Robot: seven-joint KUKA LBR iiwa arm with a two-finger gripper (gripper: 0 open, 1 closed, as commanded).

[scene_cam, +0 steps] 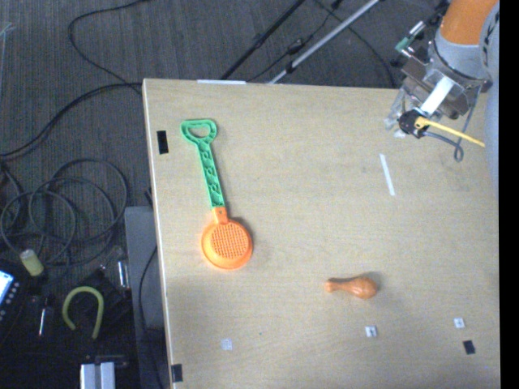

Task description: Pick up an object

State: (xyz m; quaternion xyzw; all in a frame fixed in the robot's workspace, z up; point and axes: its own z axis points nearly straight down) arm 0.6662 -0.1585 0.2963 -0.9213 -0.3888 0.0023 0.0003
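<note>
A toy sieve lies at the left of the pale wooden bench top point(324, 331), its orange round head point(227, 244) nearest me and its green handle point(208, 162) pointing away. An orange drumstick-shaped piece point(354, 286) lies near the front middle. A thin white stick point(388, 174) lies right of centre. My gripper point(403, 123) hangs at the far right edge of the bench, above and to the right of the white stick, apart from every object, with nothing seen in it.
Small black and white markers point(371, 331) dot the bench's front right, and a black tab point(162, 142) sits at its left edge. Cables, a green U-shaped piece point(82, 306) and tripod legs lie on the dark floor around the bench.
</note>
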